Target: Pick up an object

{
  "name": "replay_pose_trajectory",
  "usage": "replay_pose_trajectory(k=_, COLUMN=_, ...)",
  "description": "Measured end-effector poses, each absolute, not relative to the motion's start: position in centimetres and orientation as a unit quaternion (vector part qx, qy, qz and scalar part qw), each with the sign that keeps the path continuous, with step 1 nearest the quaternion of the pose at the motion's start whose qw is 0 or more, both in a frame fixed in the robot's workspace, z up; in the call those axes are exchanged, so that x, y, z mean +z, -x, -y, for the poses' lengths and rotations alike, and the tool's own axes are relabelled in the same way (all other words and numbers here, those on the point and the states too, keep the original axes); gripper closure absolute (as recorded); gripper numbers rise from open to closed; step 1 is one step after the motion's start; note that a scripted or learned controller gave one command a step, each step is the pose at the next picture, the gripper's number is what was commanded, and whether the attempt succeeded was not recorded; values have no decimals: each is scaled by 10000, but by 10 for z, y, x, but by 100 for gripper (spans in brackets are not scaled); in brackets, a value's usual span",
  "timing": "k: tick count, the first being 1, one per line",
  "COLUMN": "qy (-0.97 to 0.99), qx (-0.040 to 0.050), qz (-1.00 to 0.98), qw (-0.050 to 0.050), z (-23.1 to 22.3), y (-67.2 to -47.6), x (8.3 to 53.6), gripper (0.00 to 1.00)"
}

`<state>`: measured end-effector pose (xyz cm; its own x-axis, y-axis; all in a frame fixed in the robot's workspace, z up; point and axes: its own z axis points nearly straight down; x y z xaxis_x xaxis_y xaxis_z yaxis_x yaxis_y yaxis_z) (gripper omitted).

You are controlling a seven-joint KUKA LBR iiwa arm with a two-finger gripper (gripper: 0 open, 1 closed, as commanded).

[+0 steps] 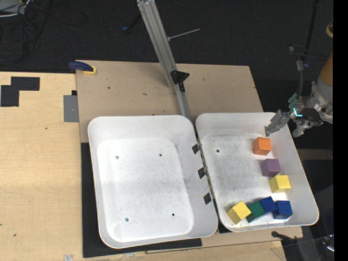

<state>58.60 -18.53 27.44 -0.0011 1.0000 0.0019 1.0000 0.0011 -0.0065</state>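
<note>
The claw [287, 123] hangs over the right bin's [239, 129] upper right rim, fingers spread apart and holding nothing; the orange block [262, 145] sits just below it inside the bin

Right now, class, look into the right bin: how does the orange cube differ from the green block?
The orange cube stands apart near the bin's far side, touching nothing; the green block is wedged in the near cluster between a yellow block and a blue block. Orange shows fully; green is partly hidden by its neighbours. Both lie in the right bin.
</note>
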Motion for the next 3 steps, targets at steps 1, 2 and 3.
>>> replay_pose_trajectory(k=1, qy=7065, qx=8, qz=7078, qw=13, z=185, y=-587, x=276, gripper=0)
replay_pose_trajectory(k=2, qy=7064, qx=20, qz=7078, qw=34, z=183, y=-596, x=222, gripper=0)
replay_pose_trajectory(k=3, qy=7067, qx=20, qz=7075, qw=36, z=181, y=-594, x=178, gripper=0)
